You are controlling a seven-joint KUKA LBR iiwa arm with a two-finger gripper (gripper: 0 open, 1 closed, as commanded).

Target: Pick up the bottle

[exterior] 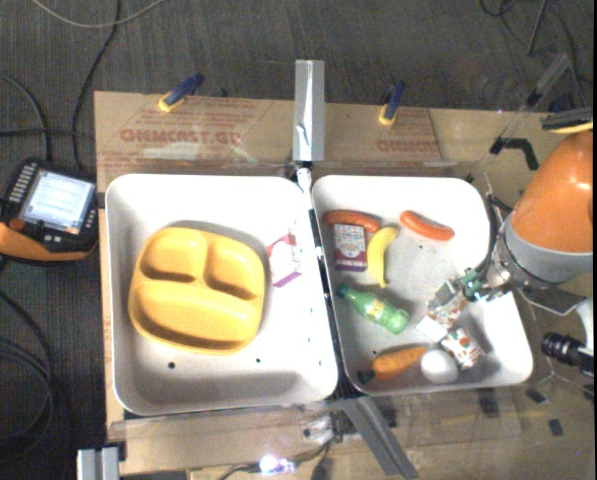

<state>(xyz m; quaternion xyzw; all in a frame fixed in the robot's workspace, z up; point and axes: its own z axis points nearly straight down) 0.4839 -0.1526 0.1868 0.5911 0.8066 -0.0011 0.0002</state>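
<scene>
Here, two shallow white bins are sitting side by side on the bench, meeting along a shared inner edge. The left bin [128,388] is holding a yellow compartment tray [198,288], which is lying toward that bin's left and centre; a small pink-and-white packet [285,261] is resting just beside the tray's right edge, close to the inner wall. Bare white floor is showing along the left bin's near side.

The right bin [478,196] is carrying the smaller items. The green bottle [374,308] is lying on its side near the middle of this bin, its cap end pointing toward the inner wall and its body angling toward the near right. Above it, a red-labelled can [349,243] is lying next to a banana [381,254], the two touching or nearly so, and a hot dog [427,226] is lying toward the far wall. A carrot [400,360], a white egg [438,366] and a small red-and-white carton [463,347] are crowding the near right corner. Open floor is separating the bottle from the carrot and from the hot dog.

The gripper [456,298] is reaching in over the bin's right side, to the right of the bottle and apart from it, with the carton just below. Whether it is released or clenched cannot be told from this angle; nothing is visibly sitting within it.
</scene>
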